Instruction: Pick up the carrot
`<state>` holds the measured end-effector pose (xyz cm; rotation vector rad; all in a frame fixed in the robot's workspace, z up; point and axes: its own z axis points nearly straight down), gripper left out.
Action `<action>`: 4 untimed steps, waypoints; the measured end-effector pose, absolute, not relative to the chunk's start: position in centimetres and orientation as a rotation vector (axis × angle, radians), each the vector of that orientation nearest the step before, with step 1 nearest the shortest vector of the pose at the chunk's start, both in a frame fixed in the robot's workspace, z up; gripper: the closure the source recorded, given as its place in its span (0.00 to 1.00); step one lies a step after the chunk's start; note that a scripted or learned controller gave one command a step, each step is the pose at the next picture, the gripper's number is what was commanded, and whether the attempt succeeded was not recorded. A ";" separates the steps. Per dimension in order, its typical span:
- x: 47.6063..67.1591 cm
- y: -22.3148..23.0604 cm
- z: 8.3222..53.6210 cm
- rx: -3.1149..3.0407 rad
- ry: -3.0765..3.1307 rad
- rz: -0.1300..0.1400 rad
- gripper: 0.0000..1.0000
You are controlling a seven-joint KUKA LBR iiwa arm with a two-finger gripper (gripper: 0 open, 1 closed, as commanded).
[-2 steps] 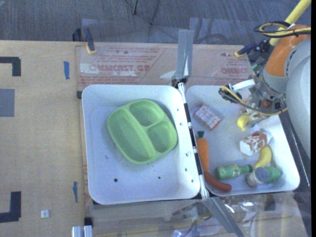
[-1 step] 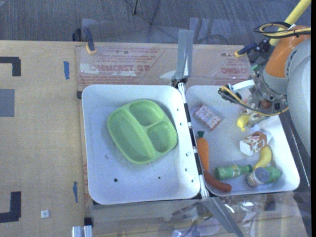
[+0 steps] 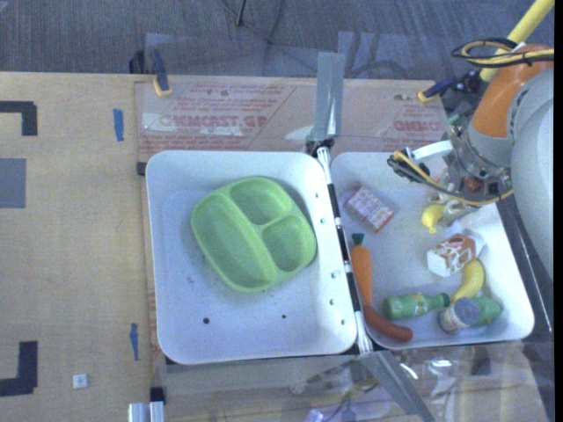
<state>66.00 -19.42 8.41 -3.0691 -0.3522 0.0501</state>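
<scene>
The carrot point(image 3: 361, 272) is orange with a green top. It lies lengthwise along the left wall of the right bin point(image 3: 517, 323), green end toward the back. My gripper point(image 3: 454, 204) hangs over the back right part of that bin, just above a small yellow fruit point(image 3: 430, 217). It is well to the right of the carrot and apart from it. Nothing is visibly held.
A pink box point(image 3: 368, 207), a white and orange piece point(image 3: 452, 254), a banana point(image 3: 471, 280), a green bottle point(image 3: 413, 305), a jar point(image 3: 462, 314) and a red sausage point(image 3: 389, 326) share the right bin. The left bin point(image 3: 171, 323) holds a green divided plate point(image 3: 253, 233).
</scene>
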 end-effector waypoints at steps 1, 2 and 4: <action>66.2 -19.4 8.4 -3.067 -0.350 0.058 1.00; 66.1 -19.4 8.4 -3.069 -0.349 0.052 1.00; 66.0 -19.4 8.4 -3.070 -0.350 0.050 1.00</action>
